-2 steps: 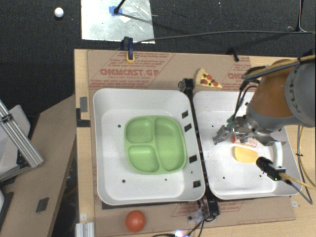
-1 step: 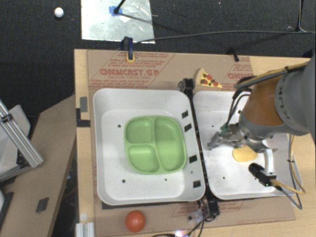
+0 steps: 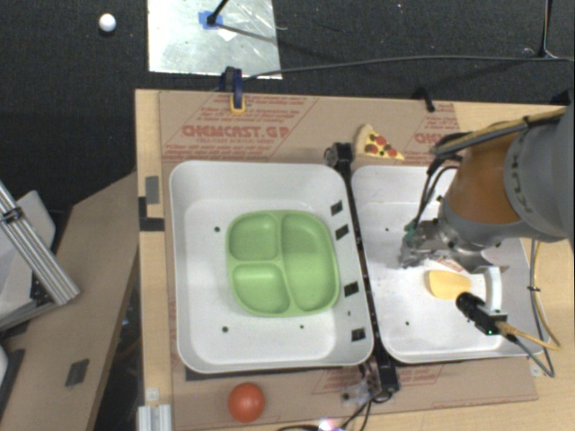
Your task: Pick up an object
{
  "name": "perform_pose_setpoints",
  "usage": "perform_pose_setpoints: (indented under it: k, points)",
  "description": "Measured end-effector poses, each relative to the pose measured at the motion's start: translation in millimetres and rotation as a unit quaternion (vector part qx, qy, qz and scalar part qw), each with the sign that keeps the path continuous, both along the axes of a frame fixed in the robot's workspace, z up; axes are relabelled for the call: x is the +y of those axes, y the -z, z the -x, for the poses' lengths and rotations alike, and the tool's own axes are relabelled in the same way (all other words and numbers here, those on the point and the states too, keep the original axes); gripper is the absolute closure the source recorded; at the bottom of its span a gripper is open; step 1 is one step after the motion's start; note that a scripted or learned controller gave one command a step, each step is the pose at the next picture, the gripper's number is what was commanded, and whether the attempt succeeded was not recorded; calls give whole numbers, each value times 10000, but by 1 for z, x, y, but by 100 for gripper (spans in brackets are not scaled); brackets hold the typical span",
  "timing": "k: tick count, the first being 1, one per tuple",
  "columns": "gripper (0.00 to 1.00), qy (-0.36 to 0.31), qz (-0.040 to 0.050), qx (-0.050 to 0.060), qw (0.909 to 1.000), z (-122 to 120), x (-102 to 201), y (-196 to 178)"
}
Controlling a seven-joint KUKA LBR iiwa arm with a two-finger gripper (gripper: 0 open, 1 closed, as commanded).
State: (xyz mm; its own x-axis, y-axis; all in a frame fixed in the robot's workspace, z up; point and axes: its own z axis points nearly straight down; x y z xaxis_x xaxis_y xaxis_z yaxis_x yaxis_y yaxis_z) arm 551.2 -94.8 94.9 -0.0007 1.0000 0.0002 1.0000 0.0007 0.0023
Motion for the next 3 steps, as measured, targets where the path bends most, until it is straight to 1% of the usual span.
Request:
perform_pose_setpoints:
  k: [1,2,3]
  points:
    - [100,-18,2,-13,10000,0,6,-62]
    - [100,-15,7,-26,10000,-5,0,-124]
    - [100,-19,2,-8,10000,-6,0,-150]
